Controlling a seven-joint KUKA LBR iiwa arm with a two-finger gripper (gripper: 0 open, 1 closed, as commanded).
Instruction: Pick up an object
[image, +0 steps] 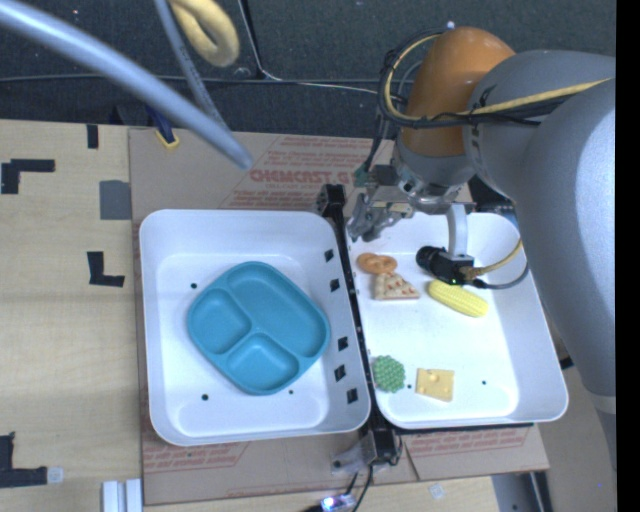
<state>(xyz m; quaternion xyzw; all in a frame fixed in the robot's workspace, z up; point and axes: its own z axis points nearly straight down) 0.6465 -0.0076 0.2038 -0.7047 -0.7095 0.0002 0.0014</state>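
Note:
The right bin (520, 400) holds several small toy foods. An orange pretzel-like piece (376, 264) and a tan cracker wedge (396, 288) lie near the bin's far left. A yellow corn cob (458, 297) lies to their right. Green broccoli (389, 374) and a yellow cheese block (435, 384) rest near the front. My gripper (366, 222) hangs over the far left corner of this bin, just above and beyond the pretzel piece, with nothing seen between its fingers.
A blue divided plate (258, 326) lies in the left bin (170, 400). The dividing walls between the bins (348, 320) run just left of my gripper. The grey arm (560, 150) covers the right bin's far right side.

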